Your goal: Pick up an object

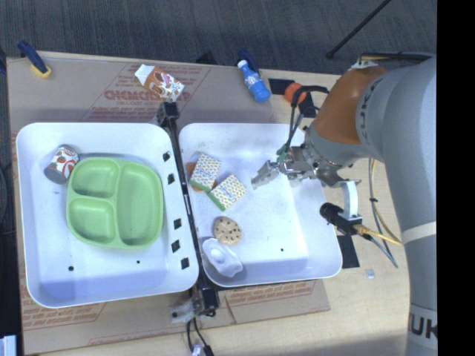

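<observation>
Brown cardboard printed with red lettering covers the bench (119, 99), and dark grey carpet-like floor lies beyond its far edge. Two shallow white plastic bins sit side by side on it, joined along a black clipped seam. The left bin (37, 221) holds one smooth green divided plate (116, 201) with three compartments, and one small patterned cup (61, 162) lying on its side at the plate's far left corner. The right bin (297, 228) holds four loose things: two flat patterned snack packets, one (205, 170) near the seam and the other (228, 191) just beside it, a round chocolate-chip cookie (227, 231) nearer the front edge, and a clear crumpled plastic cup (222, 259) at the bin's front left corner. On the cardboard past the bins lie one blue bottle (254, 81), one orange-and-white carton (159, 83), and one blue clamp (34, 58) at the far left corner. The grey arm's claw (266, 174) hangs over the middle of the right bin with fingers spread apart and nothing between them, near the packets but not touching
</observation>
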Controlling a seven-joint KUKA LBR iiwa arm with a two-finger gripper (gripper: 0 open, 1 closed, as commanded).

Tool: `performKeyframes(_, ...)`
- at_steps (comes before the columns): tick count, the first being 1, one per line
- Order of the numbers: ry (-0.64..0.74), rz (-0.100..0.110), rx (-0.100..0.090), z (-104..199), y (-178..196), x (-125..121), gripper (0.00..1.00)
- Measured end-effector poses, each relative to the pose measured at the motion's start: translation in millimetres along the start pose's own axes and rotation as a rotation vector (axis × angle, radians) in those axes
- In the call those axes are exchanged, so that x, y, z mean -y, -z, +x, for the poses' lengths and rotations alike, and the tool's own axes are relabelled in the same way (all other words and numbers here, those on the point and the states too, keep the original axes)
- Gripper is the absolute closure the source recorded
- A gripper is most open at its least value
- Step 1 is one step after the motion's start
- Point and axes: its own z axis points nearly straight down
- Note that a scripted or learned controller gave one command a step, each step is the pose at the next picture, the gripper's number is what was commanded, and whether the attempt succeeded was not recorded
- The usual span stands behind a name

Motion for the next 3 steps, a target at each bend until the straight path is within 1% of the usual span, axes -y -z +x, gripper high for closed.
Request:
performKeyframes(1, 0.002, -0.001, 0.0, -13, 30, -27, 0.0)
performKeyframes(2, 0.0, 0.004, 0.0, -14, 41, 98, 0.0)
performKeyframes(3, 0.001, 0.003, -0.001, -13, 41, 97, 0.0)
